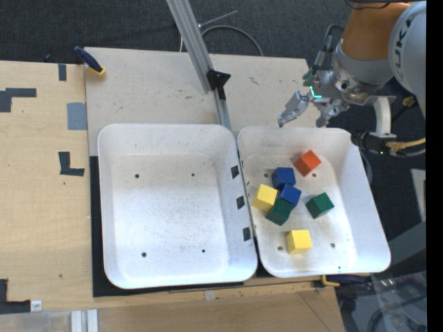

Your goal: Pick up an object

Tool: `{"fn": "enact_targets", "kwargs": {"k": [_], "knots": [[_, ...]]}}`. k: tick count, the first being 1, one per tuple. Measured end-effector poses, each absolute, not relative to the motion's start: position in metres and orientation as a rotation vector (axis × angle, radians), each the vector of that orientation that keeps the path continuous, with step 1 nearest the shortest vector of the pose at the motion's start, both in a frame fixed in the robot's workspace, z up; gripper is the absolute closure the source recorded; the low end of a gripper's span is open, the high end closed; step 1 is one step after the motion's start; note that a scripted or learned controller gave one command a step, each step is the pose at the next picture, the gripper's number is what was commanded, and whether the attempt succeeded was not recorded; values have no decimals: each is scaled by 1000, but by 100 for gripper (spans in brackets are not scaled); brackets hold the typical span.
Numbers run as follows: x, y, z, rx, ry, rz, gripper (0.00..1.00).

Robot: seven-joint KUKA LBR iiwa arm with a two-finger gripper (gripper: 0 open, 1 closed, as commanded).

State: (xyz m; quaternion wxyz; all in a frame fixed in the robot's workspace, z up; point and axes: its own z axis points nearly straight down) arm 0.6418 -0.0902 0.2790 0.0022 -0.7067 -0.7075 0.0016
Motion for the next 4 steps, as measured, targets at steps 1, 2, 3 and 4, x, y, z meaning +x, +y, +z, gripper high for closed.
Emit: {"fn": "enact_targets", "kwargs": {"k": [1, 2, 3, 4], "knots": [[642, -90, 282, -2218, -2223, 1, 0], [636, -96, 221, -2218, -2219, 9, 0], [633, -94, 156, -2216, -2219, 9, 0], [625, -98, 94, -2217, -2219, 9, 0]]}}
